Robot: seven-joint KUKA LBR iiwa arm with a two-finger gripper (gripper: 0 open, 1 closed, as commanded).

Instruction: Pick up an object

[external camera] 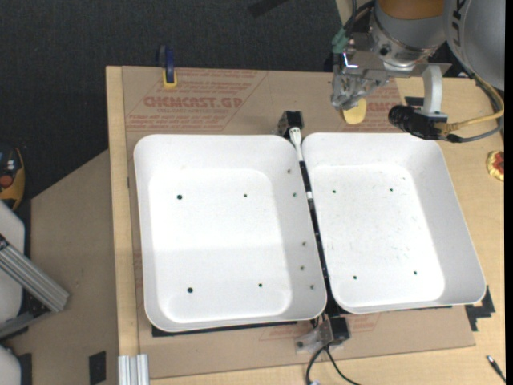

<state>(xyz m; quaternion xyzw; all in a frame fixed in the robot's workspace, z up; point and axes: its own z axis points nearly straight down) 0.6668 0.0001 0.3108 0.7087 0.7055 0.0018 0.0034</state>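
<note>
Desk [200,99]: a brown board carries both bins; its far edge lies just beyond them, and a blue-and-yellow clamp [167,65] grips that edge near the far left corner.
Left bin [152,215]: white and shallow, bare white floor with four dark dots.
Right bin [449,215]: the same, touching the left bin along a black strip at the middle; faint speckling on its floor.
Arm [413,2]: grey with its orange band, raised above the far edge of the desk, past the right bin's far rim.
End effector [350,95]: hangs above the desk's far edge, just beyond the right bin's far left corner. Whether its fingers are spread or pressed together I cannot tell; they merge with the metal around them.
Object [354,112]: a small pale yellow piece, right at the tip of the end effector and outside both bins. Whether it is pinched or merely sits beneath the tip is unclear.
Risk, grip: if the hold is shallow or only on an edge, the piece could slip free as the arm travels.
Risk, place: a drop here would likely land on the board outside the bins, or roll off the far edge.
Risk, false success: the program may count a pick that never closed on anything.
</note>
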